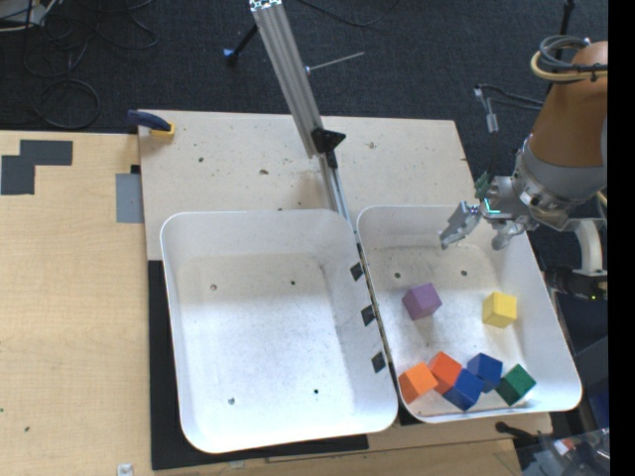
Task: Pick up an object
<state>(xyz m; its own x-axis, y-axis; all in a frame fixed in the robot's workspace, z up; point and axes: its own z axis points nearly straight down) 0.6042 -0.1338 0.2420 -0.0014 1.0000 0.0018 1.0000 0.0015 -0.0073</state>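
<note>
Above the right bin (556,350), the gripper (483,230) hangs with jaws spread and nothing between them, well apart from the purple cube (422,300) and yellow cube (500,308).

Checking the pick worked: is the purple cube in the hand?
No, the purple cube lies on the right bin's floor, apart from the hand above it.

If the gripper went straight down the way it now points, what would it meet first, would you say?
Probably bare floor of the right bin. The gripper hangs over its far end, with the purple cube and yellow cube nearer the camera; depth is uncertain.
</note>
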